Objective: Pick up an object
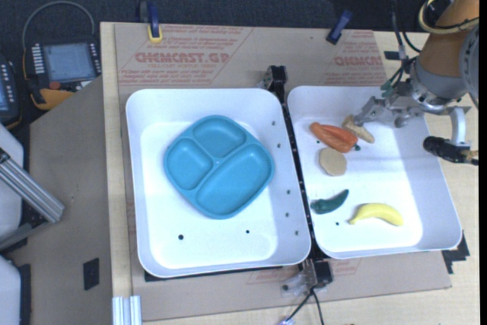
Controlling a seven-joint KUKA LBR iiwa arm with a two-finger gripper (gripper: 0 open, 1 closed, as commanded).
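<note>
Pincer: low in the right bin's back part, fingers slanting down-left from the grey wrist. Open or closed — can't tell from here; nothing visibly between the fingers.
Nearest item: small tan piece, just under the tips, touching or nearly so. Prob. the pick target, judging by where the pincer points.
Next to it: orange carrot, lying crosswise, its right end just beside the tan piece — crowded spot, so a grab could nudge both.
Further out: round beige disc just below the carrot; dark green pepper and yellow banana near the front, well apart from the arm.
Right bin: holds all the loose pickables, hence the arm works this side.
Left bin: blue divided plate sits mid-bin, tilted a bit.
Tabletop: brown board under both bins, clamped at the back edge.
</note>
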